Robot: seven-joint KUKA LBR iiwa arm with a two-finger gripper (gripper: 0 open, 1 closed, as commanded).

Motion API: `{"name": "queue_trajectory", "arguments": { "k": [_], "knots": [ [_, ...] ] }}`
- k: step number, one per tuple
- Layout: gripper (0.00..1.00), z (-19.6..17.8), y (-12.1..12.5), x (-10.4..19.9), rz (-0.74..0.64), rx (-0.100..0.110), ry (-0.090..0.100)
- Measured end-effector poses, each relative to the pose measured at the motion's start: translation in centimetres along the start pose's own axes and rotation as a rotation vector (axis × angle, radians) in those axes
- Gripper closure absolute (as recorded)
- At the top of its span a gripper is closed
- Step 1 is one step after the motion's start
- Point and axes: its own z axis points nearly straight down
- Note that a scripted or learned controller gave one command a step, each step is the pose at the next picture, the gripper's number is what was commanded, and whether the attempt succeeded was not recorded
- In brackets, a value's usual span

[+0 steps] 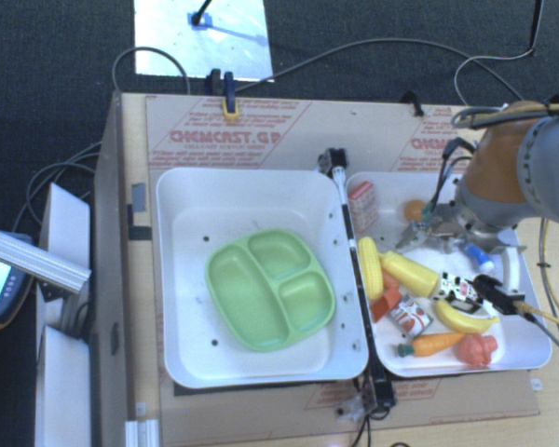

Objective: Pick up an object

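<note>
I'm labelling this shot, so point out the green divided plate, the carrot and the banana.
green divided plate [269, 289], camera view, its middle ridge.
carrot [435, 344], camera view, mid orange body.
banana [463, 319], camera view, middle of its curve.

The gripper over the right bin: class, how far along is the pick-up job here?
Done: the arm has reached over the right bin. In hand: the gripper sits low among the toys near the yellow corn, nothing visibly between its fingers. Left: grasping and lifting one object; the banana and carrot lie untouched.
</note>
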Motion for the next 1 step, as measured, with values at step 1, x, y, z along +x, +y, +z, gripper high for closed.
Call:
{"name": "queue_trajectory", "arguments": {
  "k": [1],
  "knots": [
    [0.00, -0.03, 5.85, 1.79, -0.003, -0.002, 0.001]
  ]
}}
